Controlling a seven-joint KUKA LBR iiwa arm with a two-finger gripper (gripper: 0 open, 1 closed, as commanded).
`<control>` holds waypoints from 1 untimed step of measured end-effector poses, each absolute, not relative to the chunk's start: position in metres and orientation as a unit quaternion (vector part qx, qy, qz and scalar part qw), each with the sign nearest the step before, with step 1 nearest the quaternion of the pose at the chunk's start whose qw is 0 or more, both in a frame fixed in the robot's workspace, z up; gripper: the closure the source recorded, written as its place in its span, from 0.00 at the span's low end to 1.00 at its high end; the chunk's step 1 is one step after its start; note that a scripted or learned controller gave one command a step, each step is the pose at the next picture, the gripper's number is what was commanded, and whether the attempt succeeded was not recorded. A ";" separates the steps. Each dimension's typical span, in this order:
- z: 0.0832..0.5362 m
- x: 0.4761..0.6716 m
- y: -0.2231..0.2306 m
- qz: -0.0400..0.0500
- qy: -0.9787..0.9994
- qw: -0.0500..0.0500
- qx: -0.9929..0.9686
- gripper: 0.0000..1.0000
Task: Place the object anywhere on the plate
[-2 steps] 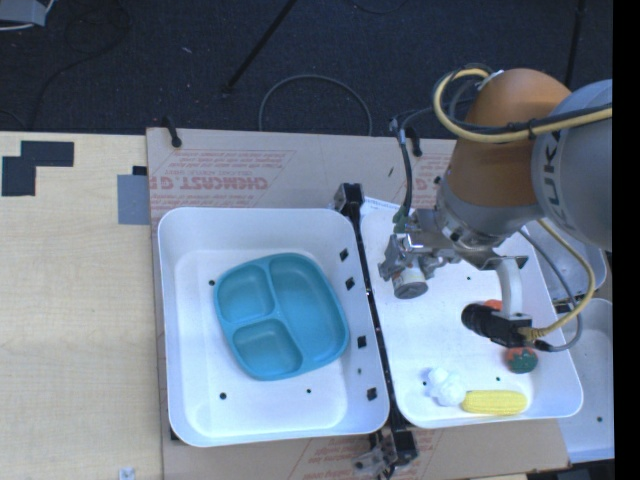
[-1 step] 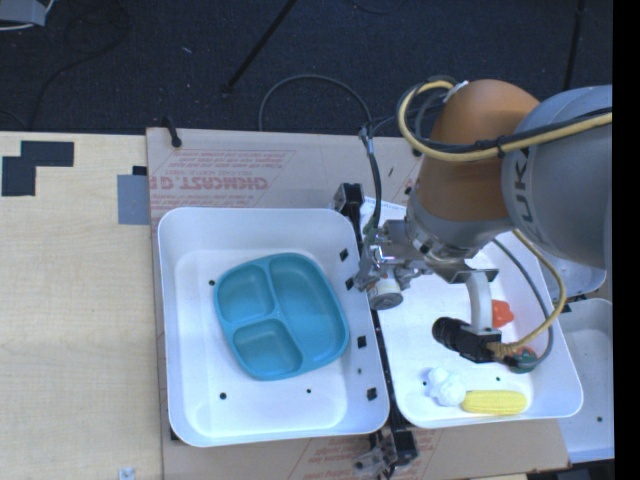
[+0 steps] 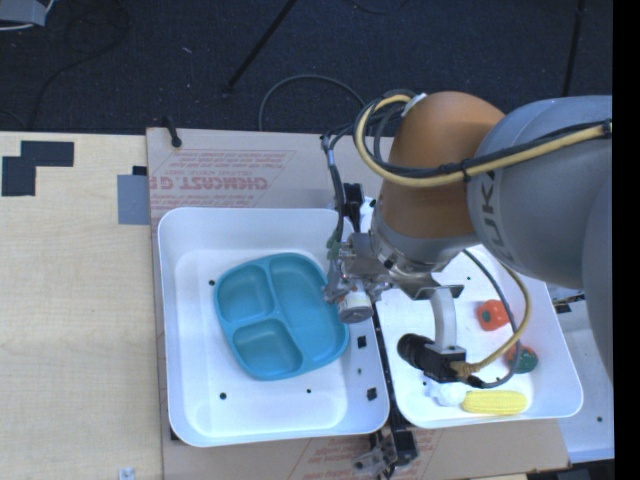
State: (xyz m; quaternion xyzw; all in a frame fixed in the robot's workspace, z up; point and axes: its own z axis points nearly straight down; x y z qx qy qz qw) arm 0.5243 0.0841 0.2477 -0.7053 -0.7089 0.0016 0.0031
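Looming largest, the grey arm (image 3: 540, 188) hangs its claw (image 3: 350, 303) over the blue plate's (image 3: 275, 313) right rim in the left bin (image 3: 190, 408). Whether it carries anything, I cannot tell. Corn (image 3: 492, 402) lies in the right bin (image 3: 560, 388). Likely placing; next, release over the plate.

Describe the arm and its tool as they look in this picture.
The arm is bulky, smooth grey, with a rounded orange band above the wrist. Yellow and black cables loop over that band, and dark lettering marks the grey shell. The tool is a small metallic assembly with a dark upright bracket beside it.
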 end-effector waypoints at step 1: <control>0.248 0.525 0.082 0.002 -0.708 0.002 -0.706 0.00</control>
